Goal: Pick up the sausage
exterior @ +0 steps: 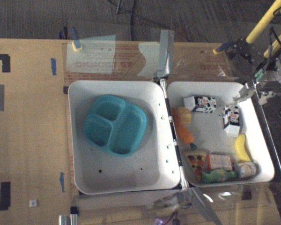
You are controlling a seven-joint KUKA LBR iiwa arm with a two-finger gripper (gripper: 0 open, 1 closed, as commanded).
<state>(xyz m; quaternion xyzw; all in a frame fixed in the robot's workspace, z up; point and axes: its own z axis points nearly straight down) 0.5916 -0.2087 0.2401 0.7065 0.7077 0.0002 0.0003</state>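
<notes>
A short pinkish-brown piece that looks like the sausage (246,169) lies in the front right corner of the right bin (267,146). It is wedged between a banana (241,148) and a green toy (220,175). My gripper (246,92) hangs over the bin's back right corner, beside a milk carton (232,119). It is well behind the sausage and not touching it. The arm's dark wrist (267,78) rises behind it at the view's right.
The right bin also holds a second milk carton (200,103), a carrot (185,134), a tan bread piece (182,114), a pizza slice (196,160) and a red box (219,161). A teal divided plate (115,124) sits in the left bin (79,163).
</notes>
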